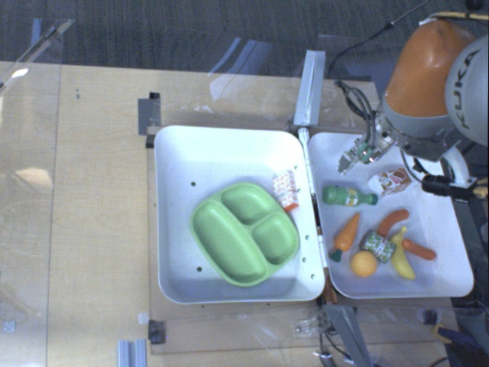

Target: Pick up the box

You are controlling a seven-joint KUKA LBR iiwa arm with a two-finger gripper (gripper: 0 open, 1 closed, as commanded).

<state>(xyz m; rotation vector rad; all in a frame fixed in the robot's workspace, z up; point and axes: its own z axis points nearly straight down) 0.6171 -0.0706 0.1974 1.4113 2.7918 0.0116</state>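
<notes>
A small white and red box (285, 189) lies in the left bin (176, 159), against its right wall, just beside the green divided plate (244, 232). My gripper (357, 156) hangs over the upper left part of the right bin (458, 281). It is to the right of the box and apart from it, with nothing seen in it. A white and red carton (391, 180) lies just right of the gripper in the right bin.
The right bin also holds a green bottle (348, 197), a carrot (347, 232), an orange (364, 264), a small can (377, 245), a banana (402, 257) and two red sausages (392, 221). A metal divider (309, 90) stands between the bins at the back.
</notes>
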